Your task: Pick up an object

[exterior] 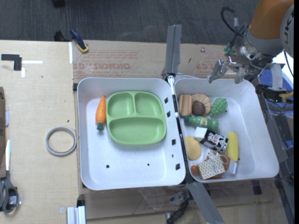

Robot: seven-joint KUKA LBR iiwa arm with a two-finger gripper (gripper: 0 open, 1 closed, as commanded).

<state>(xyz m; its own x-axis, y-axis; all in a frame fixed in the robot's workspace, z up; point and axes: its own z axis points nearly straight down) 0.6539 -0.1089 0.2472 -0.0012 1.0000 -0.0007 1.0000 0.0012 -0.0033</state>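
Within the right bin [261, 125], candidates for picking lie crowded toward its left wall, several touching: bread-like pieces [194, 104] at the top, a green leafy toy [218, 106] beside them, a green bottle [202, 122] below, then a pale yellow lump [192, 148], a black-and-white carton [216, 140], a corn cob [232, 146] and a printed packet [211, 166] near the front rim. None is singled out by the task.

Gripper [230, 73]: poised above the far rim of that bin, well apart from every item; jaws spread, nothing between them. Judgement: a pre-descent stance, chosen because the clutter sits on this side.

Left bin [88, 139]: a green divided tray [136, 117] with a toy carrot [100, 112] lying just beside its left edge.

Counter [37, 101]: a tape ring [61, 140] and scissors [8, 190], both outside the bins and likely irrelevant.
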